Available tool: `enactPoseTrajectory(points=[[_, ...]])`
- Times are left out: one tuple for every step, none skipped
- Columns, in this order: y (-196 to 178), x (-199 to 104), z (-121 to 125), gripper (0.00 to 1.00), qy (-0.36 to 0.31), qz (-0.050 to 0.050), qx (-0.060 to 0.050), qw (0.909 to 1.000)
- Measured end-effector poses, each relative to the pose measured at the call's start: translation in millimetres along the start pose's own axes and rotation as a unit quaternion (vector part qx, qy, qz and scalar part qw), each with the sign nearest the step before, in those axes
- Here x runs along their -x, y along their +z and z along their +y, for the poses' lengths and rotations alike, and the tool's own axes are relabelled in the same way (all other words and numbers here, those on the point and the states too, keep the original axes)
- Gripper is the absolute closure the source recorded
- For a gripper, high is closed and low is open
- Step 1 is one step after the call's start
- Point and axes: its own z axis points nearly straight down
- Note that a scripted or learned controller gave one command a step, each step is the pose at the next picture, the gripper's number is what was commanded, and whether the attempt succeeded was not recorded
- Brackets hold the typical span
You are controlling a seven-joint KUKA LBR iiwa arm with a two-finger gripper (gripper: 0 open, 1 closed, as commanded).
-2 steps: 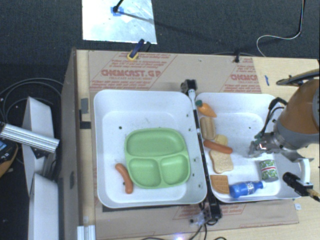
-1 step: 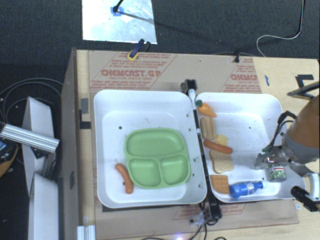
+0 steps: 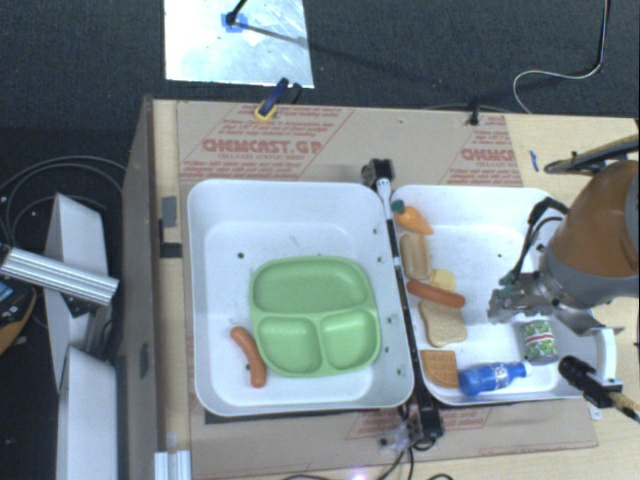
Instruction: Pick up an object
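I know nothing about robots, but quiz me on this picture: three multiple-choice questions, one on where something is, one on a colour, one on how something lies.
1. Where does the green divided tray sit?
A. in the left bin
B. in the right bin
C. on the cardboard outside both bins

2. What colour is the bottle at the right bin's near edge?
A. red
B. blue
C. yellow

3. How does that bottle lie?
A. standing upright
B. hanging from the arm
C. flat on its side

Answers:
1 A: the tray rests inside the left bin, with a sausage beside it.
2 B: its body is plainly blue.
3 C: it lies lengthwise on the bin floor, next to a waffle.
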Motion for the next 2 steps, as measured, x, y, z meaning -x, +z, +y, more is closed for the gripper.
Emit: enactPoseTrajectory(points=[[41, 44, -11, 0.0, 0.001, 0.0, 0.0, 1.0], [41, -28, 16, 0.0, 0.0, 0.0, -0.001, 1.0]])
